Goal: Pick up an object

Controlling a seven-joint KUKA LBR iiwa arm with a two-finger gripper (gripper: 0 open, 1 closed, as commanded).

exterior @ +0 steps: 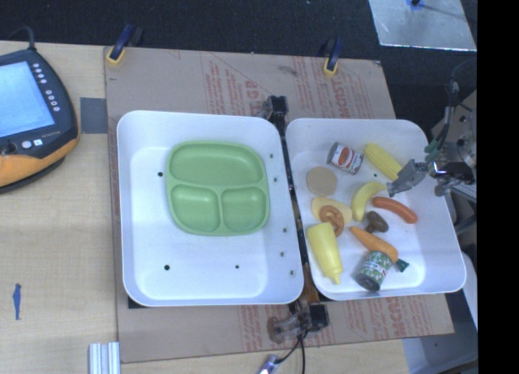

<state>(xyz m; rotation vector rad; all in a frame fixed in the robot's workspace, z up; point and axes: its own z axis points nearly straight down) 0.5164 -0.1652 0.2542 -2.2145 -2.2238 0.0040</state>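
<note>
while the gripper (408, 179) hangs over the right bin (438, 279) from three o'clock, its grey fingers are too small and blurred to tell whether they are apart or together, and nothing can be seen between them. its tip sits just beside the corn cob (381, 160) and above the red sausage (395, 208). around the bin's middle lie a banana (365, 195), a tan round biscuit (321, 179) at ten o'clock, and a small can (345, 157) at eleven o'clock with a red and white label whose writing cannot be read. a pretzel (331, 215) rests on a pale yellow slice, a yellow squeeze bottle (324, 251) lies at seven o'clock, a carrot (375, 242) and a green-labelled can (375, 270) at six o'clock, its print also illegible. the left bin (138, 275) bears a green divided plate (218, 187). faint red lettering runs along the cardboard sheet (203, 80) under both bins, unreadable. a teach pendant (32, 117) lies at nine o'clock.
</note>
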